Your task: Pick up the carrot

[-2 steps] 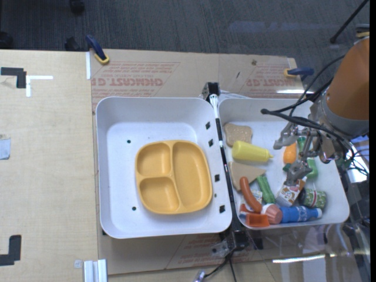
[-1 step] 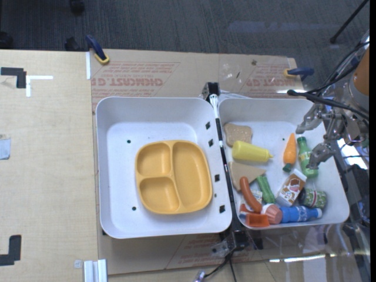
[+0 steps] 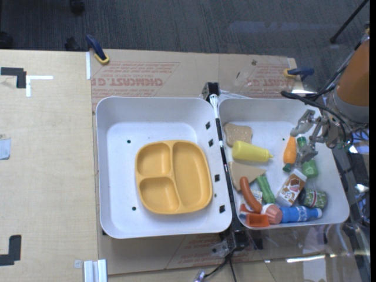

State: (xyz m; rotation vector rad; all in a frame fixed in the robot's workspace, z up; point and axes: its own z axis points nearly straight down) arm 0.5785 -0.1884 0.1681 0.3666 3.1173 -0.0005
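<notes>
**Carrot in right bin, pincer close by**

Carrot (image 3: 290, 150) lies in right bin (image 3: 276, 111), w/ yellow bottle (image 3: 251, 153) to its left. Pincer (image 3: 309, 138) hangs just beside it, fingers apart, nothing in them. Yellow plate (image 3: 174, 176) sits in left bin (image 3: 111, 175).

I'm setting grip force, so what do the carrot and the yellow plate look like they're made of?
Carrot: likely smooth moulded plastic, a toy; its orange is flat and uniform with a green end. Plate: probably matte hard plastic; one even yellow colour, rounded moulded dividers, faint sheen. Neither can be confirmed by look alone.
</notes>
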